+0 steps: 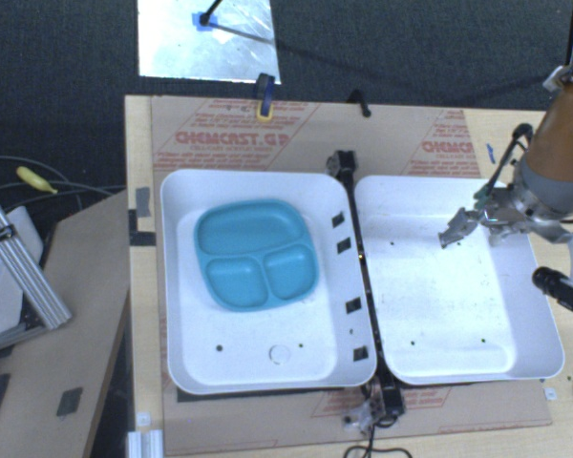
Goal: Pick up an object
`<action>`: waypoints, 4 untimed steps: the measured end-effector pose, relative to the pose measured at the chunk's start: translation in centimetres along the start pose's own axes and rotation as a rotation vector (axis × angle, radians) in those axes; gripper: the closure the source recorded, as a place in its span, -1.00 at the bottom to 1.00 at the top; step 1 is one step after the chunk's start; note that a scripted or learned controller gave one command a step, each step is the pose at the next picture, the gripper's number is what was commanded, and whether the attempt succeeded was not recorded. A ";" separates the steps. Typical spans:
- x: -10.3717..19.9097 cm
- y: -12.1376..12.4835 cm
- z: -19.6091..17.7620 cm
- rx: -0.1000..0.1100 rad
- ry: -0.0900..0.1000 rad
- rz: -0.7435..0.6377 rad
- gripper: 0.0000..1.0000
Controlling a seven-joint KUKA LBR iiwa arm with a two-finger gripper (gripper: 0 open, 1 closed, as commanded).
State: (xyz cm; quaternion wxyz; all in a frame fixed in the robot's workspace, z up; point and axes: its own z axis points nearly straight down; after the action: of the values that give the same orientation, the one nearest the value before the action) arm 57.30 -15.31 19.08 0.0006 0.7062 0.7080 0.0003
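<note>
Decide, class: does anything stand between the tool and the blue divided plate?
Yes: the raised rims where the bins meet. The tool is over the right bin; the blue divided plate lies in the left bin.

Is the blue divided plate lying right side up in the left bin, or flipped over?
Right side up. The blue divided plate lies flat in the left bin, its three compartments facing the camera.

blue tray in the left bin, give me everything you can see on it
The blue tray is a light-blue, plastic-looking divided plate with rounded corners and a raised rim. It has three compartments: one wide section across the far side and two smaller ones side by side on the near side. All three look bare. It lies flat, right side up, slightly rotated, on the floor of the left bin, toward its far half, apart from the walls. Nothing else touches it; the hand is over the right bin.
</note>
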 end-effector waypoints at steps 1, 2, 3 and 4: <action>11.1 -1.5 0.1 0.002 0.005 -0.012 -1.00; 24.0 -3.6 0.7 0.002 0.004 -0.011 -1.00; 26.2 -4.0 8.5 -0.011 0.001 0.003 -1.00; 28.1 -1.2 9.7 -0.017 -0.002 0.002 -1.00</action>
State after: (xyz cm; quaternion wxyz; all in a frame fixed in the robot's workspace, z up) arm 56.09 12.81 9.32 0.0072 0.7069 0.7072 0.0055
